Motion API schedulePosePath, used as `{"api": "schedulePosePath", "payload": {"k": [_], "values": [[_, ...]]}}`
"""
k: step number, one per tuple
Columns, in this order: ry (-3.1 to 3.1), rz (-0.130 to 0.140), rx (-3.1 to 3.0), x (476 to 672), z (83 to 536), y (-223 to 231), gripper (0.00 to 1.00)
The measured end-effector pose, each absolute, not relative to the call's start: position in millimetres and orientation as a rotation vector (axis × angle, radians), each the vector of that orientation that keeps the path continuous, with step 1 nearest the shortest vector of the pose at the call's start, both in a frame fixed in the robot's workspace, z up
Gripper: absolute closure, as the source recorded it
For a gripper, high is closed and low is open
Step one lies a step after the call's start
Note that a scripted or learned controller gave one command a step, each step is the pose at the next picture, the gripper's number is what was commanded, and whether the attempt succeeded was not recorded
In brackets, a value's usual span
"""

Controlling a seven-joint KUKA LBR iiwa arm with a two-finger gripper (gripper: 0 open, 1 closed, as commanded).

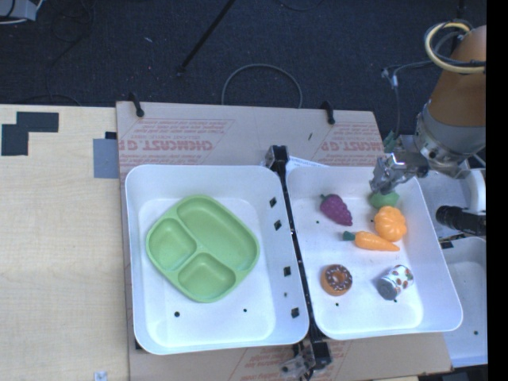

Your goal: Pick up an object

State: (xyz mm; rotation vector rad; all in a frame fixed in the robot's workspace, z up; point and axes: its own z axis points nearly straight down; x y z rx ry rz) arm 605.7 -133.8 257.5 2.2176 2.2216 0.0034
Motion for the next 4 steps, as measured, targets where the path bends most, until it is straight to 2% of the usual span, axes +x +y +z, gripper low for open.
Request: {"api": "schedulePosePath", "payload": {"k": [1, 4], "values": [[2.228, -0.002, 2.22, 605.8, 244.7, -87.3, 1.0], [2.231, -0.004, 2.22, 583.2, 219.9, 69.2, 1.0]]}}
